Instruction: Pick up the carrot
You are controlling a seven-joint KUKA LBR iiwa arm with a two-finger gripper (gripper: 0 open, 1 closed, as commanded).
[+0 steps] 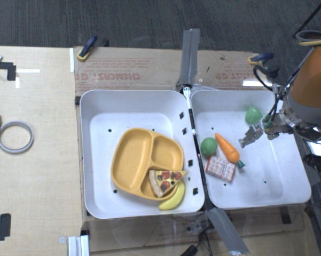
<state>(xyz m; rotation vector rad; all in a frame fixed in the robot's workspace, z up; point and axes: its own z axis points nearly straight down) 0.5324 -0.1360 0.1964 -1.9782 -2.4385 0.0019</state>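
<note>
The carrot (228,148), orange with a small green stub at its lower right end, lies slantwise in the right bin (278,188), near that bin's left side. My gripper (255,134) hangs just right of the carrot's upper end, a short gap away from it. Its fingers (249,138) are spread open and nothing sits between them.
A green ball (208,146) touches the carrot's left side and a small printed box (220,169) lies just below it. A lighter green object (253,114) rests above the gripper. The left bin (96,159) holds a yellow divided plate (133,161), a pizza slice (164,181) and a banana (173,199).
</note>
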